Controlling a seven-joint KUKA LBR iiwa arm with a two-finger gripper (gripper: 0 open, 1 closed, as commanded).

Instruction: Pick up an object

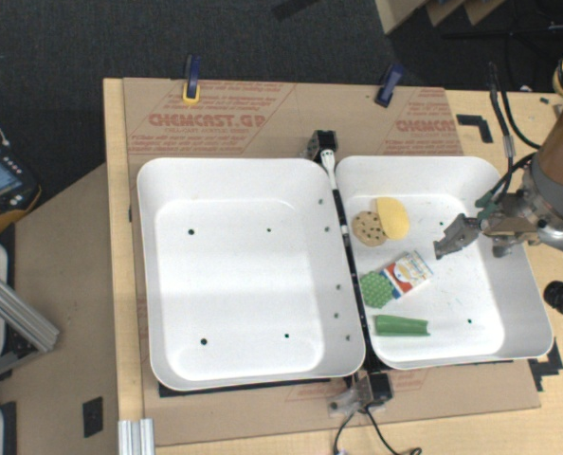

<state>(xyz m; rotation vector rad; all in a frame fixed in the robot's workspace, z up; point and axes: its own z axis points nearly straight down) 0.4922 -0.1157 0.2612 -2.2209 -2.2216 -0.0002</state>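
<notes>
nothing is lifted yet: the grey two-finger gripper, whose jaw state i cannot tell, hangs over the right white bin, apart from the small red-and-white packet.

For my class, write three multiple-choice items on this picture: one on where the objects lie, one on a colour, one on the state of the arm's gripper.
1. Which bin holds the objects?
A. the left bin
B. the right bin
C. both bins

2. What colour is the long flat piece nearest the right bin's front edge?
A. green
B. red
C. blue

3. Where is the gripper?
A. over the left bin
B. off the bench
C. over the right bin, holding nothing

Key:
1 B: the cookie, yellow piece, small carton and the rest all lie in the right bin.
2 A: the green piece is plainly green.
3 C: the gripper hangs above the right bin, its jaws apart from every object.
</notes>
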